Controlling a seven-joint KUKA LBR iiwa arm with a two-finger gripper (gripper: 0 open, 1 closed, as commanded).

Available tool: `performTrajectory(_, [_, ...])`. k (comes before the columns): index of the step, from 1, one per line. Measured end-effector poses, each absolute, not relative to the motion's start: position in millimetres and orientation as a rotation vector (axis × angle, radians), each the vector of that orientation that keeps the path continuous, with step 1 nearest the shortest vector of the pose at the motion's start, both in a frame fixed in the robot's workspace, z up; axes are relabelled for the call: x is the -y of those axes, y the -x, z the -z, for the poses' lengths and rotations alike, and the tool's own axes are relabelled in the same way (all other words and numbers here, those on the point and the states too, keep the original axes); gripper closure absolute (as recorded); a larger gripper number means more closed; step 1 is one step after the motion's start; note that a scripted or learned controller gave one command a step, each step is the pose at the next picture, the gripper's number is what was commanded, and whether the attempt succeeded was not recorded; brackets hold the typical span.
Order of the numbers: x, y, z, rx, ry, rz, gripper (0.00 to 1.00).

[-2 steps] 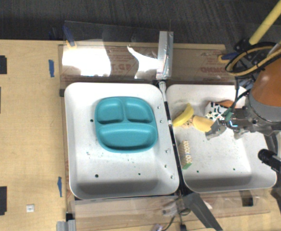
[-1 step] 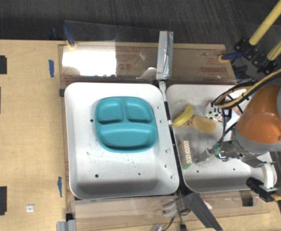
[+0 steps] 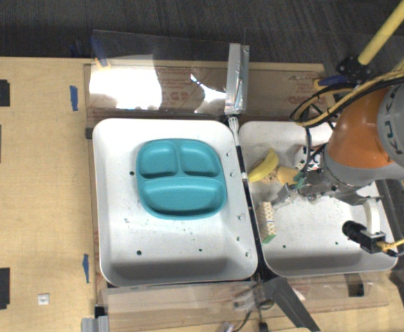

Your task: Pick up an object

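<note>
In the right bin [image 3: 313, 247] lie a yellow banana-shaped piece [image 3: 263, 166], a small tan piece [image 3: 284, 176] next to it, and a pale corn-like stick [image 3: 267, 220] near the bin's left wall. My gripper [image 3: 290, 189] reaches in from the right, low over the bin, just right of the banana and tan piece. Its tip sits close to the tan piece; I cannot tell whether anything is between the fingers.
The left bin [image 3: 119, 241] holds a teal divided plate [image 3: 182, 177]. A clear plastic panel [image 3: 160, 81] stands behind the bins. Cables and the orange-banded wrist [image 3: 357, 140] hang over the right bin's far right side.
</note>
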State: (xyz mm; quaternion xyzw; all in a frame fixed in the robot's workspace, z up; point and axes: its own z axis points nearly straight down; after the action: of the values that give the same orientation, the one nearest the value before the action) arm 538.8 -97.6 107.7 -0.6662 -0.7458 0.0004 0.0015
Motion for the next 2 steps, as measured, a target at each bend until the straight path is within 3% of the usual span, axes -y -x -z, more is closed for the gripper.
performTrajectory(1, [116, -601.8, -87, 2.46, 1.958, 0.004, 0.0])
performTrajectory(2, [126, -642.6, -87, 2.355, 2.019, -0.027, 0.0])
